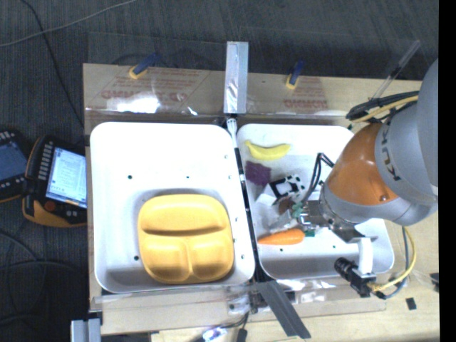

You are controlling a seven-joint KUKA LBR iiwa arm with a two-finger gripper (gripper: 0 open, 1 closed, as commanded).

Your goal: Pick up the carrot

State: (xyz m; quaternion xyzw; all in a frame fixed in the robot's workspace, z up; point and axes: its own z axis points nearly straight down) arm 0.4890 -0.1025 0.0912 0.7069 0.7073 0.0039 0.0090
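Observation:
The orange carrot [281, 239] lies on its side on the floor of the right bin [313, 262], near the bin's left front. My gripper [305, 216] hangs just above and to the right of the carrot's thick end, under the orange wrist band. Its fingertips are lost in dark clutter, and the carrot rests on the bin floor rather than between them.
A yellow banana [268, 149] lies at the back of the right bin, with a purple object [258, 172] and a black-and-white toy [287, 186] below it. A large yellow bread-shaped object [186, 236] sits in the left bin [114, 191]. A metal divider [236, 77] stands behind the bins.

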